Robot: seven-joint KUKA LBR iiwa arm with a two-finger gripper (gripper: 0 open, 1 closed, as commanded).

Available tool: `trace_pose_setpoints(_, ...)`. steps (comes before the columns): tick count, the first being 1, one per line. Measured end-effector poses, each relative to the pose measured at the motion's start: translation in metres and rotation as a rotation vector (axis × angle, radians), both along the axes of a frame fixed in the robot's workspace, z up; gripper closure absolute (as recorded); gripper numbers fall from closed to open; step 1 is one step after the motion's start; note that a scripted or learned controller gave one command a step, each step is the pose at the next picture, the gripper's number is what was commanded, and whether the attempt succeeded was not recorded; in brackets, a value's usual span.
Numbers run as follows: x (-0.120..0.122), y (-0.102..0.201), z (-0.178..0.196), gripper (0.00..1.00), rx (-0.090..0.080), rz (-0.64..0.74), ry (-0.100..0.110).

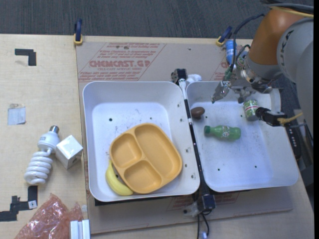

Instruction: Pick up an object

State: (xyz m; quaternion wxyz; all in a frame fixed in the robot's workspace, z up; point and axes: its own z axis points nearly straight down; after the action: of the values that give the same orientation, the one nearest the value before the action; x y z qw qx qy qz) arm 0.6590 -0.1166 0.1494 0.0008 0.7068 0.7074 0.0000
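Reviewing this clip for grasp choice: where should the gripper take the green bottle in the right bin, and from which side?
Probably across the middle of the green bottle, coming straight down. It lies on its side, long axis roughly left-right in the camera view, with bare floor of the right bin around it, so fingers closing across its narrow width should fit. The brown object sits apart.

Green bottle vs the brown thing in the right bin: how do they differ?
The bottle is green and elongated, lying on its side; the brown thing is dark, rounded and smaller. The bottle lies toward mid-bin; the brown thing sits close to the left wall. Both rest in the right bin, apart.
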Motion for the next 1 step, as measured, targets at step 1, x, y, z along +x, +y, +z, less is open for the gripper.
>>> trace_pose_setpoints(1, 0.0000, -0.0100, 0.0076, 0.00, 0.000, -0.002, 0.000)
